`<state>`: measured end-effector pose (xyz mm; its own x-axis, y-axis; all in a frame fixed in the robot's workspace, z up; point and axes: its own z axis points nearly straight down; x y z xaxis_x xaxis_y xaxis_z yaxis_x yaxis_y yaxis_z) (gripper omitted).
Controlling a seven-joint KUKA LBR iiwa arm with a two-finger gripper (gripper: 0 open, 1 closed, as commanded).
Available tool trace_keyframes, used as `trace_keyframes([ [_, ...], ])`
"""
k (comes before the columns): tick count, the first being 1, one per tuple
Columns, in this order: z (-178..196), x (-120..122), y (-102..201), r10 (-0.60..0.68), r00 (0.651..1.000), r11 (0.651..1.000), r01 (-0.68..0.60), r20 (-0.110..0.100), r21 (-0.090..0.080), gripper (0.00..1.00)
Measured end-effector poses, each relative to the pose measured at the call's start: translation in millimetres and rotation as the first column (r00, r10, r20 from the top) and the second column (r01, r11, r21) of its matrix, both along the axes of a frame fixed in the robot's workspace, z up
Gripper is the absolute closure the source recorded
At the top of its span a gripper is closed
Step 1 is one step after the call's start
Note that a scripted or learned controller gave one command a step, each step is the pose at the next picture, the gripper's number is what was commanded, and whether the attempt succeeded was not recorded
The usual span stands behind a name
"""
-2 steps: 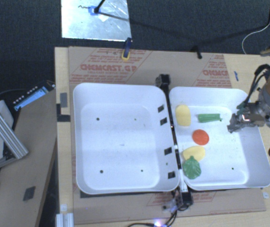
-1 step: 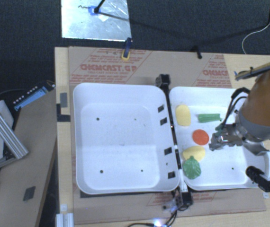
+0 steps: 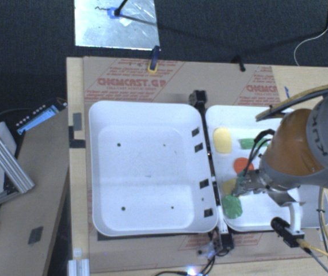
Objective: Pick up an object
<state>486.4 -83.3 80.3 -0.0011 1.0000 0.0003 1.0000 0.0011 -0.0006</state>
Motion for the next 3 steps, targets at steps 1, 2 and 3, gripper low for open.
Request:
trace_keyframes([
  [1, 110.7, 50.9, 100.4, 0.014, 1.000, 1.000, -0.014, 0.015, 0.003, 1.00],
  [2, 103.9, 55.1, 131.7, 0.007, 1.000, 1.000, -0.007, 0.002, 0.001, 1.00],
  [3, 126.3, 98.3, 173.1, 0.007, 1.000, 1.000, -0.007, 0.007, 0.001, 1.00],
])
